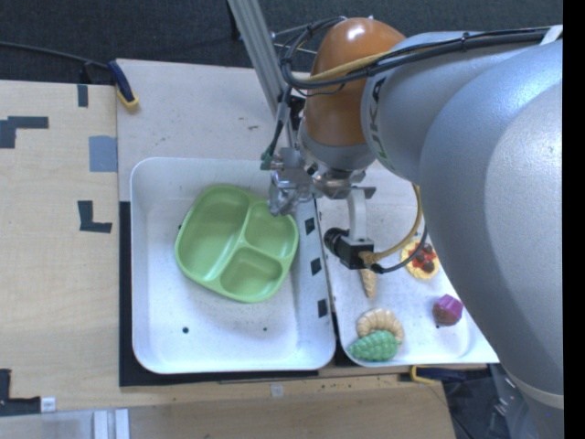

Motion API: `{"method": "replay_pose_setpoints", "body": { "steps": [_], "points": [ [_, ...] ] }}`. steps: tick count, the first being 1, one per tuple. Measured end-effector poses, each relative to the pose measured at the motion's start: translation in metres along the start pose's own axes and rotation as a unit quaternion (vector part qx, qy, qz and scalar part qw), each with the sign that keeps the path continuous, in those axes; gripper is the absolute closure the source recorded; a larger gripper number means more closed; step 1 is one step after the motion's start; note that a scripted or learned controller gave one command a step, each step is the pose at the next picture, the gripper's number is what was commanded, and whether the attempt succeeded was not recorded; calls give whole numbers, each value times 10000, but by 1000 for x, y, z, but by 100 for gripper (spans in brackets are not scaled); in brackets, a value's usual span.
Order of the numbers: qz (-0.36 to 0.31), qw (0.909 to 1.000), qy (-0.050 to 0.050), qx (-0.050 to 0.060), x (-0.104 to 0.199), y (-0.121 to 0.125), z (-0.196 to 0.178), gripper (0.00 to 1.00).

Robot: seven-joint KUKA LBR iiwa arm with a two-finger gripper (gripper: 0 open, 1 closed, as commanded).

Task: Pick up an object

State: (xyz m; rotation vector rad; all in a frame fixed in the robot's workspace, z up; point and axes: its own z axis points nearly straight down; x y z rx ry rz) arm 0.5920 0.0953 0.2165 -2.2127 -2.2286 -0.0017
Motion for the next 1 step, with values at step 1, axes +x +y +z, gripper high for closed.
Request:
{"method": "replay_pose_setpoints", "body": {
  "steps": [1],
  "points": [
    [21,10000,-16,10,-3,-1,0,0]
  ]
}}
